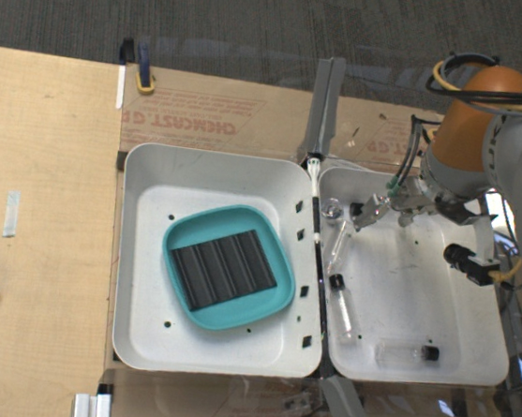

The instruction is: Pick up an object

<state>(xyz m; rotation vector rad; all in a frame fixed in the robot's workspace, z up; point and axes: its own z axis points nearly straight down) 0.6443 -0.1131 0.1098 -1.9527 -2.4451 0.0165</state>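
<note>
Looking nearest first, the right bin carries a small dark piece on its near floor, apart from everything else. Over in the left bin, the teal tray with its ribbed black insert lies flat and untouched. Farther back, the gripper hangs over the right bin's far-left corner, beside the divider; how wide it is set I cannot tell, and nothing shows in it. By my read, nothing is lifted yet: the whole pick remains.

A teal tray with a dark ribbed insert lies in a white bin.
</note>
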